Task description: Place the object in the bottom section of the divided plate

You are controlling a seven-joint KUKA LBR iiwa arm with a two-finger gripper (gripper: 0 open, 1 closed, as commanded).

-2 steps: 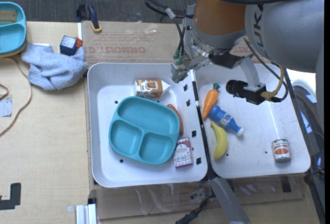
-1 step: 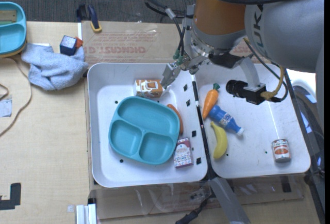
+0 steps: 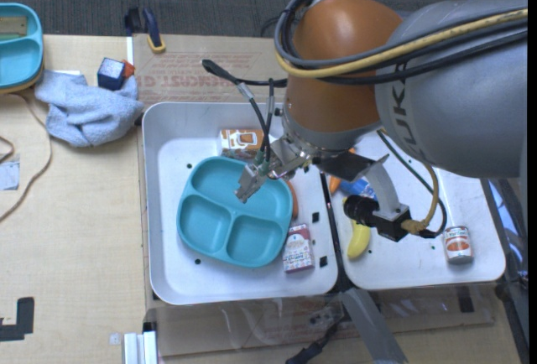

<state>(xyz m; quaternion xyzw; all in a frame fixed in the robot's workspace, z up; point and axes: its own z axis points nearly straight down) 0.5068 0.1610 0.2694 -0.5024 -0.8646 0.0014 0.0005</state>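
Taking the turquoise three-section plastic plate (image 3: 228,215) in the left white bin (image 3: 168,257) as the landmark, the nearest thing is a small red-and-white carton (image 3: 298,248) touching the plate's lower right edge, tilted against it. Right of the plate, past the divider between the bins, a yellow banana (image 3: 358,240) lies in the right white bin (image 3: 419,266), and further right in that bin stands a small can with a red label (image 3: 457,244). The plate's two lower sections sit side by side nearest the camera, and its large upper section lies beyond them.

The gripper (image 3: 252,182) hangs over the plate's upper section near its right rim; whether its fingers are parted or closed cannot be told, and nothing can be seen between them. An orange-and-white box (image 3: 237,140) lies just beyond the plate's upper rim, inside the left bin, beside the gripper. Behind the gripper, the grey arm with its orange dome (image 3: 348,60) covers much of the right bin.

Far to the plate's upper left, on the wooden desk (image 3: 67,228), rests a crumpled grey cloth (image 3: 88,111), with a small dark blue cube (image 3: 111,73) just beyond it and a second turquoise tray (image 3: 18,45) at the far left edge
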